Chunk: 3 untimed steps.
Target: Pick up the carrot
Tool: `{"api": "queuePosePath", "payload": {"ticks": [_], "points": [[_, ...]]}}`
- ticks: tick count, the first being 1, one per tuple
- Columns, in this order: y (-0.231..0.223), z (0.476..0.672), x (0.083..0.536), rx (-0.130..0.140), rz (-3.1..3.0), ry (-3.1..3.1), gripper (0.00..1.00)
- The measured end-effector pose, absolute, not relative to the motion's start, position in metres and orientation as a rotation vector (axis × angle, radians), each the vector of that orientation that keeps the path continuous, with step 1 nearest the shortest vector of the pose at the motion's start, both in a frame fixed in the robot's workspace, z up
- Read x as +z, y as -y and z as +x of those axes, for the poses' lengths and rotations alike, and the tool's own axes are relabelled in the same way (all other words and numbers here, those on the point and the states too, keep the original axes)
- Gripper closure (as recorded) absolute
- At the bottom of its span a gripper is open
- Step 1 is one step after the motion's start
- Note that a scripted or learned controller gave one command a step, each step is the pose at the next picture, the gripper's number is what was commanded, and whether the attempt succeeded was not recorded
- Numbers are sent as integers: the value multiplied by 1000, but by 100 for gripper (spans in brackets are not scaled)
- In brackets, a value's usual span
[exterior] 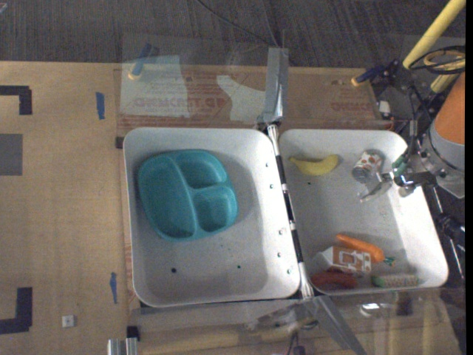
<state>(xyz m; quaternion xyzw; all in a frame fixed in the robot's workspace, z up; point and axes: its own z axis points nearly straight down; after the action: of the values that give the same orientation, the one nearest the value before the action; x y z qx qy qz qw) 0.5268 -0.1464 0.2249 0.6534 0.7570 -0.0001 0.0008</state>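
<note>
The 2-finger metal gripper hangs over the upper right part of the right white bin, and I cannot tell if it is released or clenched. Just beside it lies a small silver can. The long orange carrot rests nearer the bottom edge, touching a small white and orange carton. A good approach, I think, comes straight from above its free end, with the grip across its narrow width, away from the carton.
</note>
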Motion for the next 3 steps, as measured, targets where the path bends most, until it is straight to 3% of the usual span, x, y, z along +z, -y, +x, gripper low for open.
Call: {"api": "queuePosePath", "payload": {"ticks": [1,2,3], "points": [[154,544,285,1,1753,-2601,0],[135,550,268,-1,1564,-2726,0],[176,497,127,1,1449,-2786,0]]}}
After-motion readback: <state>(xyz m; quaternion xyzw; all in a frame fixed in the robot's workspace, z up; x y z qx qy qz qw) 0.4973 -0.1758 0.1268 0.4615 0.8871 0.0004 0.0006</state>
